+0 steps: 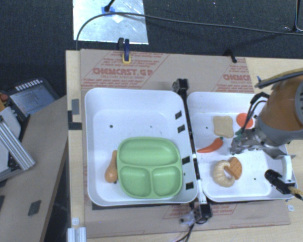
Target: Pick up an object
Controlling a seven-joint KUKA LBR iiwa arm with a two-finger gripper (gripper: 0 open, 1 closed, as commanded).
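Your gripper [239,146] is low inside the right bin [217,102], and you cannot tell from this angle how wide it stands or whether anything is in it; nothing shows lifted clear of the bin floor, so judge the pick as not yet made. Just to its left lies the orange carrot [211,146], tip pointing toward it, and just below sits the curled pastry [227,171]; either looks like the nearest target. Above are the bread slice [223,126] and a red piece [244,120] partly behind the arm. These 4 things crowd the middle of the bin, so a descent on 1 risks nudging its neighbour. Bare floor opens along the near wall and the far corners. The wall between the 2 bins runs close beside the carrot, so watch that edge. The left bin [136,115] holds a green tray [150,166] and a tan piece [111,168], well apart from the gripper.
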